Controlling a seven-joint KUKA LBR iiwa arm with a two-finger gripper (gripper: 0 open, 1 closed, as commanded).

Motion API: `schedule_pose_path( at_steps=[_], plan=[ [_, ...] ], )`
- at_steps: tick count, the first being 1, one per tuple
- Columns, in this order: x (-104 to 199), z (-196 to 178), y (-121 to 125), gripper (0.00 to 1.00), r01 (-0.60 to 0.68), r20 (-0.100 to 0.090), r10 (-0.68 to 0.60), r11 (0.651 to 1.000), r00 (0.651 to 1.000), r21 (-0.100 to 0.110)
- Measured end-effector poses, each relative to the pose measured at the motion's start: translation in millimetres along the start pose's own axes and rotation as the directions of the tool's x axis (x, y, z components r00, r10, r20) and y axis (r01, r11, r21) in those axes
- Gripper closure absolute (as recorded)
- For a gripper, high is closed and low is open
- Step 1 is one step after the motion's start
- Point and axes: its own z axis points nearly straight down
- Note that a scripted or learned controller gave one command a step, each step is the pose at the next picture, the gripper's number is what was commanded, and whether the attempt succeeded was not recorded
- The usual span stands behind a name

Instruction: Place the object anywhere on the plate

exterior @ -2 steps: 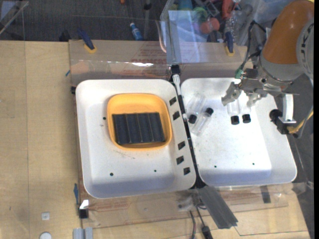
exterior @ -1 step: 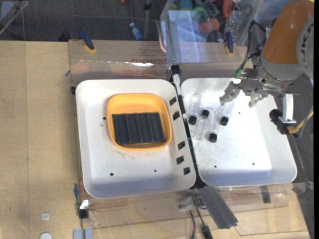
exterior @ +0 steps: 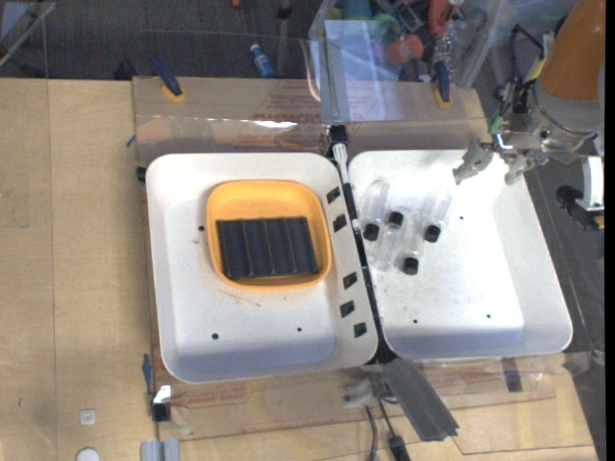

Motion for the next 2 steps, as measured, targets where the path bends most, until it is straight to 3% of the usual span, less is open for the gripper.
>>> schedule_pose_path(
  at_steps=[1,2],
  plan=[
    [-49,-20,2,0.00,0.052,0.001,-0.052,0.999,0.999,-0.001],
    [-51,-30,3,0.00,0.323,0.002,-0.323,0.947,0.947,-0.003]
  ],
)
